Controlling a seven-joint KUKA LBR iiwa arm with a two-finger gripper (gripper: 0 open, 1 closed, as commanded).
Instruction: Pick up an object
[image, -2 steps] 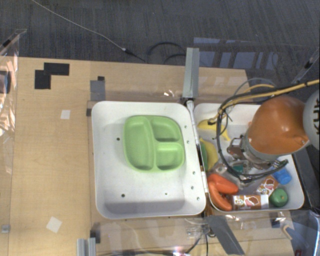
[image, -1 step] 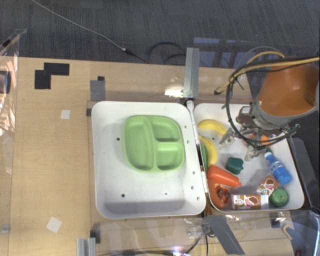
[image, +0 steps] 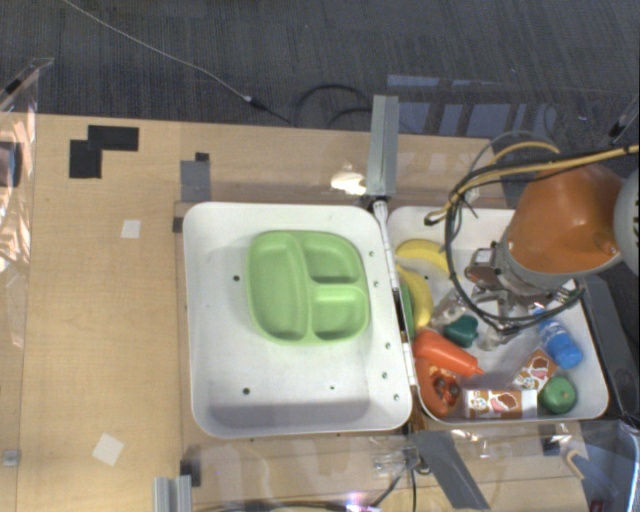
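Gripper (image: 506, 304) is being held low inside the right bin (image: 598, 402), under the orange band (image: 562, 222) of the arm, and it is being hidden by wrist and cables, so released or clenched cannot be told. No object is being seen in its grasp.

One left bin (image: 205, 330) is being shown touching the right bin's left wall. One green divided plate (image: 305, 287) is being carried in it, with three compartments counted.

Just inside the right bin's left wall, two yellow bananas (image: 419, 256) are being shown, long axes running roughly from the bin's far side toward its near side. Nearer the bin's front, one orange carrot (image: 446, 352) is being shown lying slantwise, thick end toward the left wall and its axis running down to the right. One teal piece (image: 462, 328) is being shown just beside it, toward the bin's middle and close under the gripper. One red piece (image: 441, 386) is being shown at the bin's front left corner.

Along the bin's front wall, one printed carton (image: 498, 403) is being shown lying lengthwise; its label is being rendered too small to read. One blue bottle (image: 563, 346) is being shown near the bin's right wall, and one green ball (image: 558, 395) at its front right corner.
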